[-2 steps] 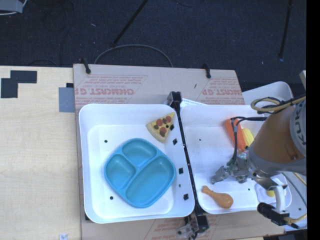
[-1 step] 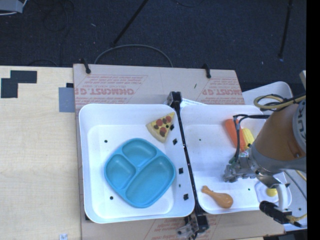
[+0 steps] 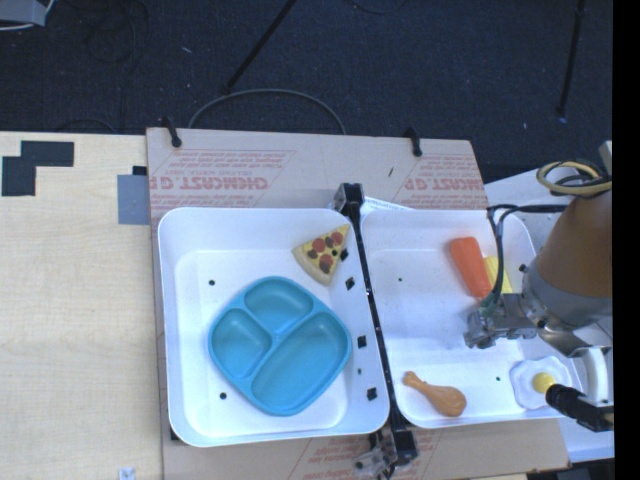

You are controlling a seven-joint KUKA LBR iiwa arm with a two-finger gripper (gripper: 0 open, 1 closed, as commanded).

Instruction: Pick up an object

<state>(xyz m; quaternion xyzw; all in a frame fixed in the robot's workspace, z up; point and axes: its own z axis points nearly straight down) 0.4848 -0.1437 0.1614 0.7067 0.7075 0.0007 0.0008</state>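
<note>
Orange carrot-shaped toy [image 3: 468,265]: lies in the right white bin [image 3: 425,243], near its far right side, tilted, with a yellow piece [image 3: 497,274] just beside it on the right.
Tan plastic drumstick [image 3: 436,394]: rests near the right bin's front wall, well apart from the carrot.
White fried-egg toy with yellow yolk [image 3: 537,380]: sits at the right bin's front right corner.
Gripper [image 3: 486,327]: low inside the right bin, just below the carrot and beside the yellow piece; whether its fingers are spread or pressed together, I cannot tell.
Arm: grey wrist [image 3: 560,303] under an orange band [image 3: 585,243], entering from the right.
Left white bin [image 3: 190,268]: holds a blue three-compartment plastic plate [image 3: 279,344] and a pizza-slice toy [image 3: 323,252] at the far right corner.
</note>
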